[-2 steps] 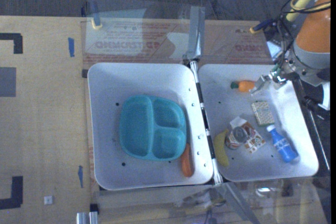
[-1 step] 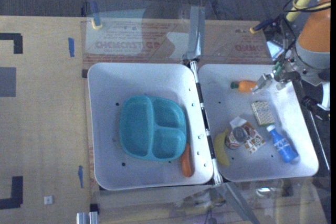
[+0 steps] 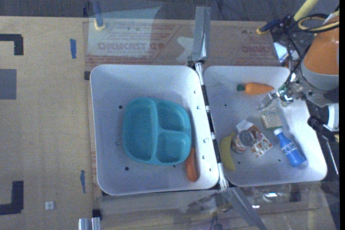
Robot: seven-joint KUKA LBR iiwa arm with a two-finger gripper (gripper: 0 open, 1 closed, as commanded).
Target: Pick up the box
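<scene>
camera view | gripper [image 3: 274, 98] hovering over right bin [image 3: 226, 83], far-right part; finger state impossible to tell | box [image 3: 257, 141] lying near-centre in right bin, beside banana [image 3: 227, 152] and blue bottle [image 3: 288, 148], apart from gripper | carrot [image 3: 256, 88] lying at far side | teal plate [image 3: 157, 131] sitting in left bin [image 3: 108, 89]

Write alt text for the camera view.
Seen from above, a grey-and-orange robot arm hangs over the right white bin, which holds a carrot, small box, blue bottle, banana and packet. The left bin holds a teal divided plate.
</scene>
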